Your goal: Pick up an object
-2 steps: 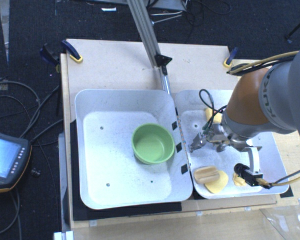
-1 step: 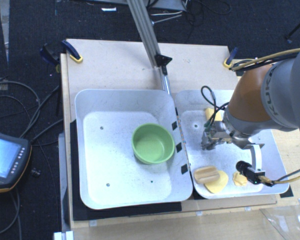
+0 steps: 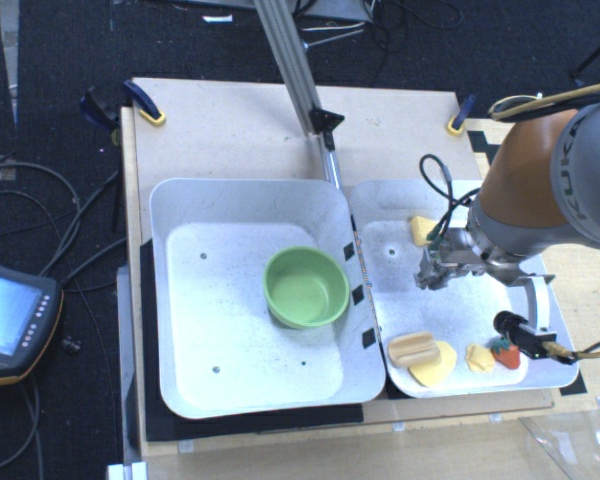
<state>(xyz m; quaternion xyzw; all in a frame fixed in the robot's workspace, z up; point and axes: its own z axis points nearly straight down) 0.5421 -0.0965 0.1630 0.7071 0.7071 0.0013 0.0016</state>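
In the right bin [image 3: 380, 203], my gripper [image 3: 430, 276] hangs low over the bare middle of the floor, with nothing seen in it. A yellow piece [image 3: 421, 230] lies just behind it toward the back wall. Along the front wall lie a tan bun-like piece [image 3: 411, 347], a pale yellow rounded piece [image 3: 436, 366], a small yellow piece [image 3: 480, 358] and a red piece with a green top [image 3: 508, 356]. They are well in front of the gripper.
The left bin [image 3: 195, 268] holds a green bowl [image 3: 305, 287] standing upright near its right wall. A slanted metal pole [image 3: 292, 58] rises from the back of the bench between the bins. The arm's bulk covers the right bin's right side.
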